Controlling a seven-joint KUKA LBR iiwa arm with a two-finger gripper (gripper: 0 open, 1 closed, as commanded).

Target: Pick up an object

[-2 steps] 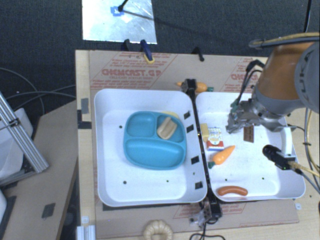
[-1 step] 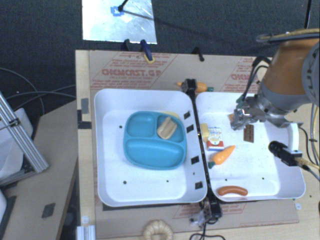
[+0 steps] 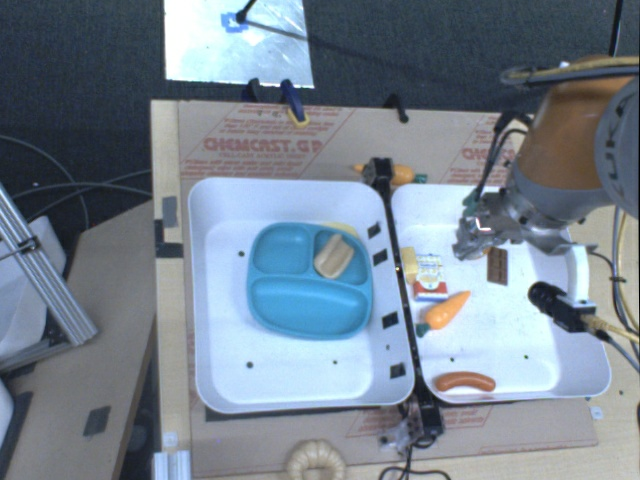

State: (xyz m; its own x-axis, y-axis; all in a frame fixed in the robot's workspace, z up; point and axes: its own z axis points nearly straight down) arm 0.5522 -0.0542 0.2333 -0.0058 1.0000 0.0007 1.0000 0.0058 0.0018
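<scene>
Carrot-shaped orange plastic toy with a green tip (image 3: pixel 445 310) lies in the right shallow white bin (image 3: pixel 560 363), near that bin's left wall, tilted with its thick end toward 2 o'clock. Touching it at 11 o'clock sits a small red, white and yellow printed carton (image 3: pixel 428 275). At 6 o'clock from the carrot, close to the bin's near wall, rests a reddish-brown toy sausage (image 3: pixel 465 381), lying roughly level. A small dark brown rectangular block (image 3: pixel 497 265) stands at 2 o'clock from the carrot, just beside the jaws.

The grey metal gripper (image 3: pixel 477 235) hangs over the upper middle of the right bin, at 1 o'clock from the carton, below the arm's orange band (image 3: pixel 563 133). Whether the jaws are apart or together I cannot tell; their tips blur into the wrist hardware, and nothing can be seen clamped between them. A black cylindrical fitting with a cable (image 3: pixel 557 305) lies at 3 o'clock from the carrot.

The left shallow white bin (image 3: pixel 225 368) holds a blue divided plastic plate (image 3: pixel 300 298), and a tan bread-like piece (image 3: pixel 334 257) rests in the plate's upper right compartment. On the brown table (image 3: pixel 270 138), a beige ring-shaped toy (image 3: pixel 316 461) sits at 6 o'clock from the left bin, outside it.
</scene>
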